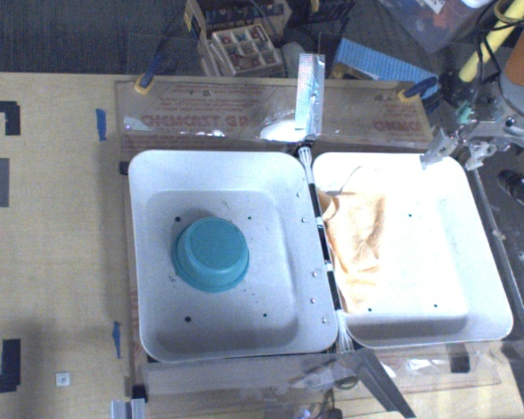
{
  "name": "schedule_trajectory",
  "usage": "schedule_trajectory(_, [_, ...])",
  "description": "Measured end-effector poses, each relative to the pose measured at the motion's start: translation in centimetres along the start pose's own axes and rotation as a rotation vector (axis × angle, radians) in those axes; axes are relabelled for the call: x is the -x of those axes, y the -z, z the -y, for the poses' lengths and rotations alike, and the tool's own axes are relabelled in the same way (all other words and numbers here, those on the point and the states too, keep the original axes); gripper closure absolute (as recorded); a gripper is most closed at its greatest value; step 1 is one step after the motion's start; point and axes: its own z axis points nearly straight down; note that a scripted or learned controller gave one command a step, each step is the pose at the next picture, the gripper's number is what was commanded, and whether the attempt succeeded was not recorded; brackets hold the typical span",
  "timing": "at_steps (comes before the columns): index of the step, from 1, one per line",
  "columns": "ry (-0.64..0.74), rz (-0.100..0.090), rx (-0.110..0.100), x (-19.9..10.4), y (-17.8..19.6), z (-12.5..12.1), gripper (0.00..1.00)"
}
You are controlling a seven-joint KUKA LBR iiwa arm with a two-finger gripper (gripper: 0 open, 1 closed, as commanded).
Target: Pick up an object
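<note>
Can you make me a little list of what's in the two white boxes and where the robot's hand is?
left bin: one blue bowl, upside down, near the middle
right bin: one crumpled tan cloth, against its left wall
gripper: above the right bin's far right corner, away from both things
held: nothing seen between the fingers
fingers open or shut: too small to tell

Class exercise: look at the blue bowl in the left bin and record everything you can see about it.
The bowl is teal-blue, round and looks like plastic. It sits upside down, its flat base facing up with the wider rim on the floor of the left bin, a little left of centre. Nothing else touches it.
</note>
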Motion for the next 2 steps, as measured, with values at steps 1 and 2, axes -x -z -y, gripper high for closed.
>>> schedule_trajectory(1, [0.170,0.000,-0.001,-7.8,-4.9,2.8,0.00])
schedule_trajectory(2, [0.227,0.003,0.009,-8.5,-12.9,-0.1,0.00])
